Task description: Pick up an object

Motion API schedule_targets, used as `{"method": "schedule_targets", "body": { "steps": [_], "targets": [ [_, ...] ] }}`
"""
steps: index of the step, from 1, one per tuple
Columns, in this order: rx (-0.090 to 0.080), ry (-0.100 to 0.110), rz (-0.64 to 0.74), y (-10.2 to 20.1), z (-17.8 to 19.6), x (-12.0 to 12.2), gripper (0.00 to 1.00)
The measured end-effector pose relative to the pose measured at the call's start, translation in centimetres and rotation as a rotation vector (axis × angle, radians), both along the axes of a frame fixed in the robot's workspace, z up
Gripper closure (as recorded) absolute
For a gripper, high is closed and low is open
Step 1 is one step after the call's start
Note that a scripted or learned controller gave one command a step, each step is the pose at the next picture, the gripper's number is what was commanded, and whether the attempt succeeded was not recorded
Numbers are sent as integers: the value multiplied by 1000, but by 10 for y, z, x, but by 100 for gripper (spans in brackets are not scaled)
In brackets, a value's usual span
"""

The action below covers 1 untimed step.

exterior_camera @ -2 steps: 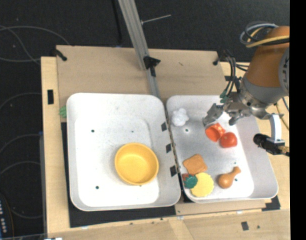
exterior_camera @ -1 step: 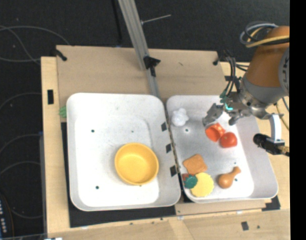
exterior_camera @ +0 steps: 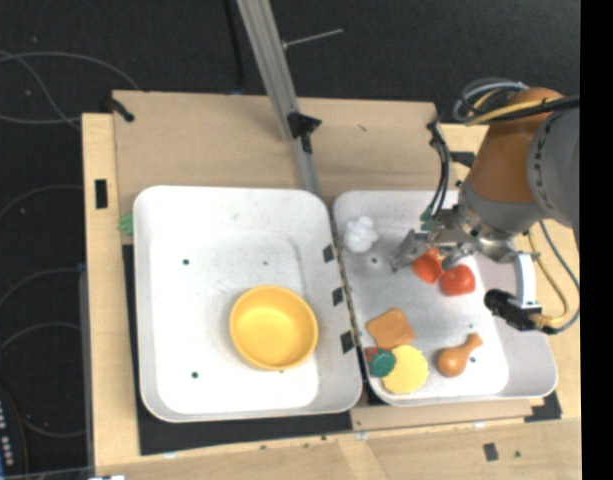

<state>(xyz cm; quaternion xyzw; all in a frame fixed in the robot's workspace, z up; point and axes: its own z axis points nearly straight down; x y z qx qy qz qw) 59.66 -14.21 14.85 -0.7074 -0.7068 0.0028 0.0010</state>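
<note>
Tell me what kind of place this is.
Probably a robotics lab test bench: a grey and orange arm reaches over two white bins, one bearing a yellow bowl, the other toy food.

You've got a tan worktop (exterior_camera: 226, 143) w/ two shallow white bins side by side on it. Left bin (exterior_camera: 166, 268) touches right bin (exterior_camera: 526, 373) approx. mid-worktop.

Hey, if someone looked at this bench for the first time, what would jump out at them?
Probably the yellow bowl, alone in the left bin. Next, the arm's orange band at the right, with the gripper low over the right bin beside two red pieces. Small toys cluster at that bin's near edge: an orange block and a yellow round piece.
</note>
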Motion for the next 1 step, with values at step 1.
{"method": "schedule_targets", "body": {
  "steps": [1],
  "targets": [
    [2,-9,0,-1,-35,1,0]
  ]
}}
